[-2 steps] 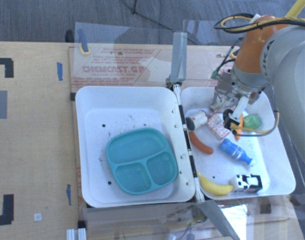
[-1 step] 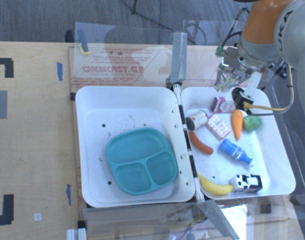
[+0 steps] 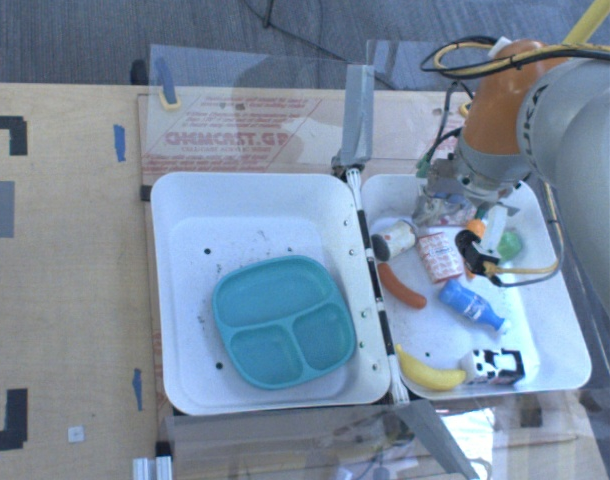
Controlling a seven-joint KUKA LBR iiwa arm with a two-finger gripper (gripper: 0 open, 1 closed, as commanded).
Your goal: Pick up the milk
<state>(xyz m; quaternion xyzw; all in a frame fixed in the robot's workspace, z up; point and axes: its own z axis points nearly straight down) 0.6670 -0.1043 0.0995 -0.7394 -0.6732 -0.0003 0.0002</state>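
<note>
The milk (image 3: 497, 365) is a small carton with black and white cow patches. It lies on its side at the front of the right bin (image 3: 560, 353), just right of a banana (image 3: 429, 372). My gripper (image 3: 438, 208) hangs over the back of that bin, under the orange wrist band. It is far from the milk, above a red and white packet (image 3: 440, 256).
The right bin also holds a small white and tan can (image 3: 394, 238), a red sausage (image 3: 401, 286), a blue bottle (image 3: 472, 303), and a green (image 3: 509, 243) and an orange piece (image 3: 475, 230). A teal divided plate (image 3: 283, 320) lies in the left bin (image 3: 185, 218).
</note>
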